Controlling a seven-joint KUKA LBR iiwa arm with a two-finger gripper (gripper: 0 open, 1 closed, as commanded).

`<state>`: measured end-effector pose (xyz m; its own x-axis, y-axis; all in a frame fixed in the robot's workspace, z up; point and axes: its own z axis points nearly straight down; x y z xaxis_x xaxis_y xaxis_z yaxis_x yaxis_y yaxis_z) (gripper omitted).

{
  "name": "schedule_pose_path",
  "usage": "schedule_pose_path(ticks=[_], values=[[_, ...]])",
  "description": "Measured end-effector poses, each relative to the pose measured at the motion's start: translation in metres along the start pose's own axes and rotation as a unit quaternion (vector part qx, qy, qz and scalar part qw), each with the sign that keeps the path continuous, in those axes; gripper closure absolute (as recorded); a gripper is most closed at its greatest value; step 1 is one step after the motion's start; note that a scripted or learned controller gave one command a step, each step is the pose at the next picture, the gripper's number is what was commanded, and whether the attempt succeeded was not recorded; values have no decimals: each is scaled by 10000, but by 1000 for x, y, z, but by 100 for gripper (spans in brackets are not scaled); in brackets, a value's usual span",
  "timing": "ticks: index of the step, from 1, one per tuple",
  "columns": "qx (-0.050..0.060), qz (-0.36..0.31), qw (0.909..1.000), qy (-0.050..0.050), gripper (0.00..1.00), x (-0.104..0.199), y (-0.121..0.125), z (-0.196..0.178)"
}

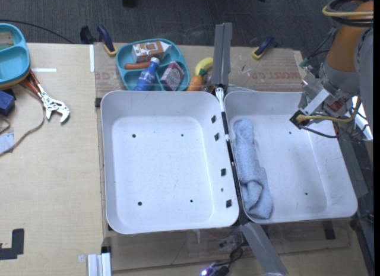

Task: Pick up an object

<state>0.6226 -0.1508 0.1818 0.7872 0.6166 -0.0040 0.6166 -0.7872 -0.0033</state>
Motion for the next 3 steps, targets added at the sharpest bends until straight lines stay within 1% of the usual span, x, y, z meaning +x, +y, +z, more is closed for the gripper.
schedule_pose_path(ticks=[1, 2, 3], values=[[-7, 1204, 9927, 6, 100, 14, 9, 17], [-1, 1961, 9806, 4, 100, -20, 29, 90], [24, 2292, 9734, 23, 100, -102, 7, 90]])
